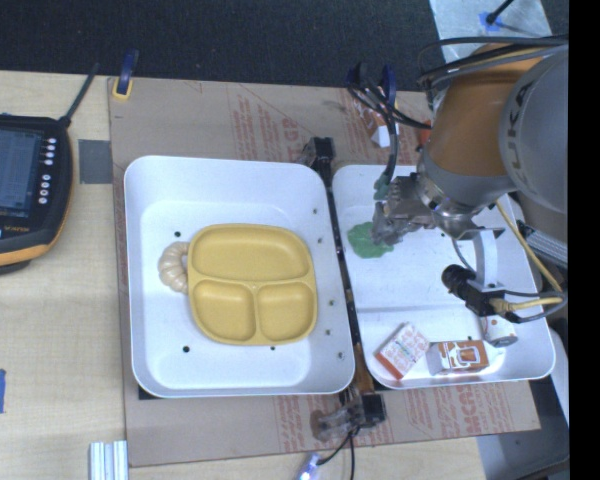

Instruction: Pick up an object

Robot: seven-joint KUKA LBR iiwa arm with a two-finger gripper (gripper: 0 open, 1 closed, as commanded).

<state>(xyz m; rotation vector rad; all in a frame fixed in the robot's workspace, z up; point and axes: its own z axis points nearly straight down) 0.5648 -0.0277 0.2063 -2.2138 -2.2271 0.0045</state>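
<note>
**Reaching into the right bin (420, 293), gripper (388, 226) down at a green lump (364, 241)**

Two shallow white bins sit side by side on a sheet of brown cardboard (230, 118).

The left bin (160, 193) holds a yellow divided tray (250, 283) lying flat near its middle, with one long compartment across the top and two smaller ones below. A small tan, ridged object (172, 265) lies on the bin floor, touching the tray's left edge.

The right bin has three loose things in it. The green lump lies in the upper left part, just beside the wall shared with the left bin. A small white packet with red print (403, 351) lies tilted near the bottom edge. Just to the right of it is a flat brown and orange carton (460, 356), close to the packet or touching it. The middle of this bin's floor is bare white.

The arm comes in from the right, and its orange band sits above the right bin's upper half. The gripper points down at the green lump's right side and overlaps it from this angle. Whether it actually touches the lump is unclear. Its tip is dark and partly hidden by the wrist, so how wide it stands is not readable, and no object can be seen clamped in it.

A handheld control tablet (20, 188) with an orange rim rests on the bench to the left, well apart from both bins.
</note>
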